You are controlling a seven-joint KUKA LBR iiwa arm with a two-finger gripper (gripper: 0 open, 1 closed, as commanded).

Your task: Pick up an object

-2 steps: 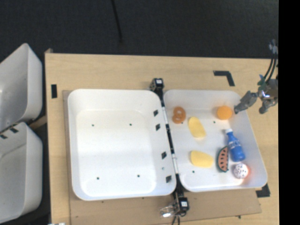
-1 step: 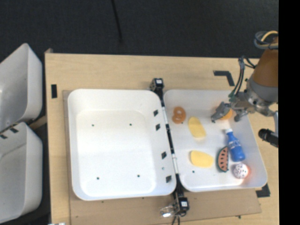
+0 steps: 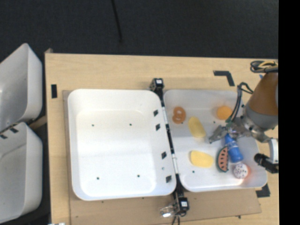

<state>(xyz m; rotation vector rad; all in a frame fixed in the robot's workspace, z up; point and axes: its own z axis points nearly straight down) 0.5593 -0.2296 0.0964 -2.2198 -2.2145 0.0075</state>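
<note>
1. Gripper [image 3: 227, 134] low in right bin [image 3: 206, 184]; grip state can't tell.
2. Blue obj [image 3: 233, 150] just below it, watermelon slice [image 3: 222, 159] alongside.
3. Yellow pieces [image 3: 196, 127] to its left, orange obj [image 3: 224, 112] above.

Even overhead light, soft low-resolution blur, mild glare on white bins [image 3: 75, 125].

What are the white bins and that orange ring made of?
White bins: probably moulded plastic, with a smooth, faintly glossy surface and rounded corners. Orange ring: looks like soft plastic or rubber, since its colour is matte and even, but it is too small to be sure.
</note>
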